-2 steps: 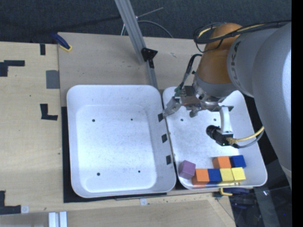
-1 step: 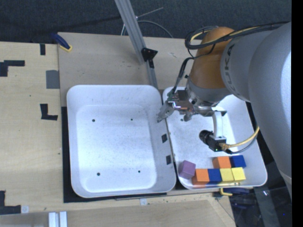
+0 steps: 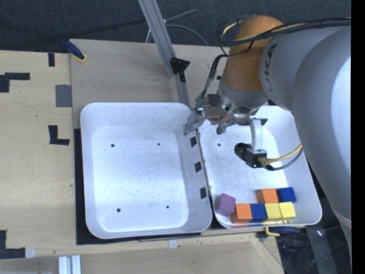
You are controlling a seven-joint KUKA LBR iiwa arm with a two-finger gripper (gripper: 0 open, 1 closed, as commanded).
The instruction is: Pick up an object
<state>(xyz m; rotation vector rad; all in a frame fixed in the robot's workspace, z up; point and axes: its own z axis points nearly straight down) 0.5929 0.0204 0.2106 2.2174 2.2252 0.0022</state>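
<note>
Worktop [image 3: 131, 73]: pale wood-grain boards seen from above at a slant, marked with black tape pieces and one grey patch toward 9 and 10 o'clock; a small blue-and-yellow item lies at its 11 o'clock corner.
Backdrop [image 3: 85, 10]: dark blue-grey cloth or carpet runs along the 12 o'clock edge, beyond the boards.
Left bin [image 3: 91, 124]: shallow, white, speckled with fine dark marks, four small dark dots on its floor; sits on a black mat at the scene's centre-left.
Right bin [image 3: 308, 210]: white, touching the left bin along the shared middle wall, largely covered from above by the arm.
Arm [image 3: 319, 84]: grey body with an orange band, entering from 3 o'clock and hanging over the right bin's 12 o'clock end.
Gripper [image 3: 214, 119]: jaws over the right bin, near the dividing wall, at about 1 o'clock from the scene's centre; whether they are open or closed cannot be told, and no block is seen between them.
Blocks [image 3: 265, 207]: clustered at 5 o'clock in the right bin, well apart from the gripper; orange, blue and yellow cubes touching in two rows.
Purple block [image 3: 226, 203]: just beside the cluster's 9 o'clock end, near the dividing wall.
Metal pole [image 3: 159, 33]: grey rail slanting from 12 o'clock down toward the bins' meeting point.
Cables [image 3: 274, 158]: looped beside a black fitting under the arm.
</note>
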